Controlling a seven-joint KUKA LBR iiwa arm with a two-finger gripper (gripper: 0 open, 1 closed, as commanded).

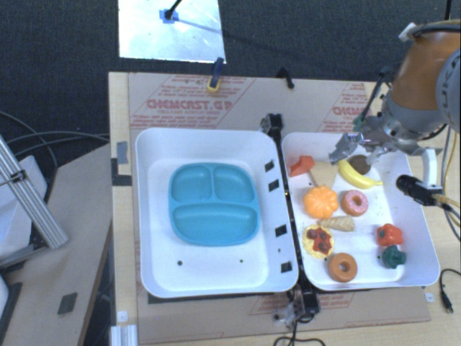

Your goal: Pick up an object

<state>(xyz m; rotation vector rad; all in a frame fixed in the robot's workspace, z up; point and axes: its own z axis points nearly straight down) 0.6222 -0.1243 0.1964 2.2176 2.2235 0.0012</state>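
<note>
A: Arm's in from the right, and the gripper (358, 152) hangs over the back of the right bin (420, 231). Metal fingers, splayed apart, nothing between them that I can see.

B: What's closest?

A: The banana (358, 176), smooth, curved, glossy yellow plastic, just beneath the jaws, with its upper end tucked under the fingertips. Hard to say whether metal touches it. Just left of the jaws sits an orange wedge (301, 165), angular and matte.

B: And further off?

A: Nearer the front of the bin than the jaws: a round, ribbed orange fruit (320, 202) and a pink-iced doughnut (354, 203), ring-shaped. Past those, a pale ridged piece (338, 224), a small pizza-like disc (318, 241) and a brown doughnut (342, 267). A red pepper (388, 234) and a green lump (393, 256) lie at the bin's right side; the lump is too small to name.

B: The other bin?

A: Well left of the jaws, the left bin (158, 193), smooth white, holds a light blue sectioned tray (214, 203) with three rounded wells.
</note>
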